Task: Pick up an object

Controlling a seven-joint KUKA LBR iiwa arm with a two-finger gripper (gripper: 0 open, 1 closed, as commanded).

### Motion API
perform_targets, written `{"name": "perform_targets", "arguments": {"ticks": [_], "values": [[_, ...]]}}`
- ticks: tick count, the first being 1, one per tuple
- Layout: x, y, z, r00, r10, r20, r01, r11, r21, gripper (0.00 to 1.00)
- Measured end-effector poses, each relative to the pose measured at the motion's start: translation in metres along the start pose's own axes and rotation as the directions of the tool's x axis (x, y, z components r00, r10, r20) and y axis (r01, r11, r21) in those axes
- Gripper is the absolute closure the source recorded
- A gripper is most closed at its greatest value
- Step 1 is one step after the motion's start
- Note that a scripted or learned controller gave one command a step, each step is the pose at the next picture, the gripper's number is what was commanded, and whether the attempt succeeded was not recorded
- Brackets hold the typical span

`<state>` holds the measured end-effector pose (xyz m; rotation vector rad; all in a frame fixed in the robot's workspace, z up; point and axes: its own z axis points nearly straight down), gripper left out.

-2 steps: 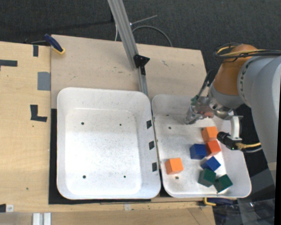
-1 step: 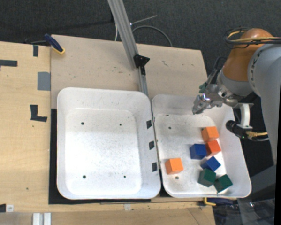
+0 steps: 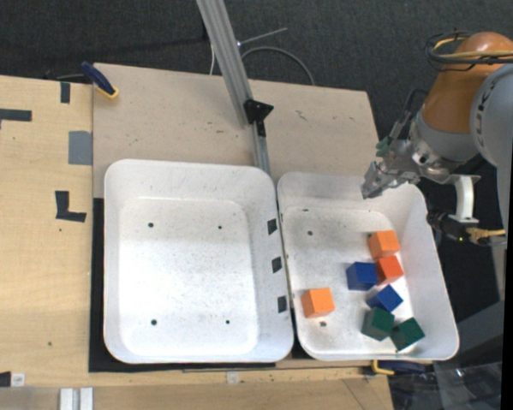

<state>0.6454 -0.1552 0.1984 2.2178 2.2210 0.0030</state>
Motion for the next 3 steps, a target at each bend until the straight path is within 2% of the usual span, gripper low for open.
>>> {"name": "perform_targets", "arguments": {"ticks": [1, 2, 3], "values": [[0.002, 0.003, -0.064, 1.000, -0.001, 0.001, 0.001, 1.000, -0.003, 1.00], [0.003, 0.004, -0.081, 1.000, 0.000, 0.000, 0.000, 1.000, 0.002, 1.00], [0.053, -0.014, -0.084, 1.000, -0.004, -0.002, 0.004, 1.000, 0.004, 1.00]]}}
